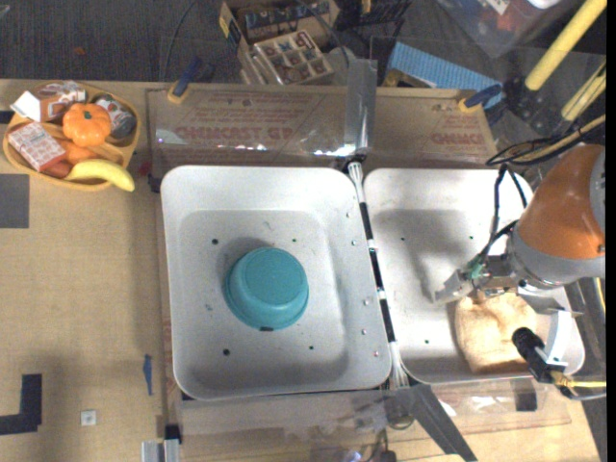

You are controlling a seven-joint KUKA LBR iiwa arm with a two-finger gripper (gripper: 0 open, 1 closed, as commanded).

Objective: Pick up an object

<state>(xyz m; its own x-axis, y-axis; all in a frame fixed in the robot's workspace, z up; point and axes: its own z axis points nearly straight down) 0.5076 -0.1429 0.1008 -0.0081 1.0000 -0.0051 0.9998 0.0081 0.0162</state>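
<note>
Right now the grey arm with the orange band (568,215) reaches into the right-hand shallow white bin (414,205), its two-finger gripper (472,282) held low at the upper left edge of a flat, tan, bread-like slab (486,340) lying in that bin's lower right corner. A pale finger-like part juts out to the left of the wrist, but from this slanted overhead view I cannot tell how the hand is set, nor whether it is touching the slab or only just above it. Nothing can be seen gripped, so the slab counts as lying loose on the bin floor. By my reading, the step in hand is the approach or the close onto this slab, with the lift not yet done. The next move calls for a firm grip on the slab's edge or body, then a straight rise clear of the bin wall; a thin, flat piece like this may slide away or slip out. Well apart, in the left-hand shallow white bin (192,200), a round teal plastic bowl (268,287) sits upside down near the middle, untouched, and offers another thing to pick.
</note>
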